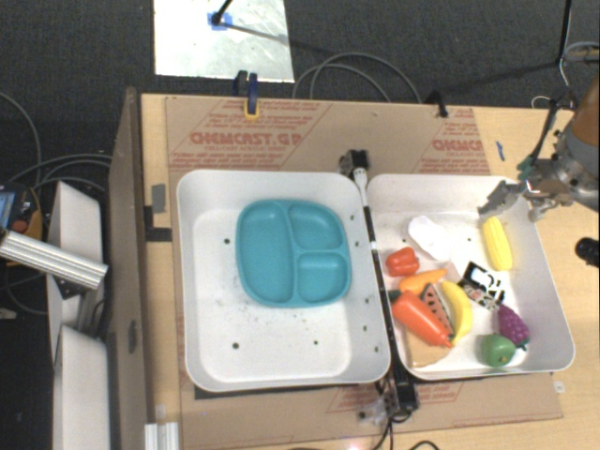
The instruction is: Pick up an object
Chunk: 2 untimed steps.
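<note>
Green apple (497, 349) lies at the near edge of the right bin (553, 340), beside purple eggplant (512, 324) | corn cob (496, 242) is isolated, so you should descend straight over it | claw (517, 198) hovers at the far right rim, grasping nothing; I cannot tell its opening | arm (579, 162) enters tilted from the right.

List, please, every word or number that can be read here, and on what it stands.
"CHEMCAST GP", red print, partly blurred: on the brown board behind the left bin.
The same print repeated at the board's right: too blurred to read fully.
Black-and-white card among the toy foods: marks unreadable.
</note>
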Available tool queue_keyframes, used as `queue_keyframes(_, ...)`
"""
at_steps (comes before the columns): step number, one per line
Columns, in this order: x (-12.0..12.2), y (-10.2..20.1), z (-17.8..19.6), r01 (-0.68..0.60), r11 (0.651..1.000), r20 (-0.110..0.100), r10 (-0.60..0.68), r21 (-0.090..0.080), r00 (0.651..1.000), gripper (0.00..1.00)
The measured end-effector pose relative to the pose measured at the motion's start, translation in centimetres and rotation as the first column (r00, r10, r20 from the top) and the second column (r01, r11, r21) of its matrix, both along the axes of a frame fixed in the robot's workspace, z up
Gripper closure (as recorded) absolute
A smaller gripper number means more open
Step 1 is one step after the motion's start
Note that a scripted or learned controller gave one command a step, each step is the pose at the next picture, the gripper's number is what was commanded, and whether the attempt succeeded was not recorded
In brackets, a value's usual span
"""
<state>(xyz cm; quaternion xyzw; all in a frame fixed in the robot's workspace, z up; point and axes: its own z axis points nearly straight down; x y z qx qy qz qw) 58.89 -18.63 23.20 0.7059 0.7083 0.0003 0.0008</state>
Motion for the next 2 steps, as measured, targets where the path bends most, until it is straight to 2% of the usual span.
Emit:
queue_keyframes(1,2.3,-2.2,-13.2,0.002,1.0,0.013,-0.001,-0.009,1.0,0.0)
queue_keyframes(2,8.3,-2.0,-1.5,-0.005,1.0,0.018,0.005,-0.005,1.0,0.0)
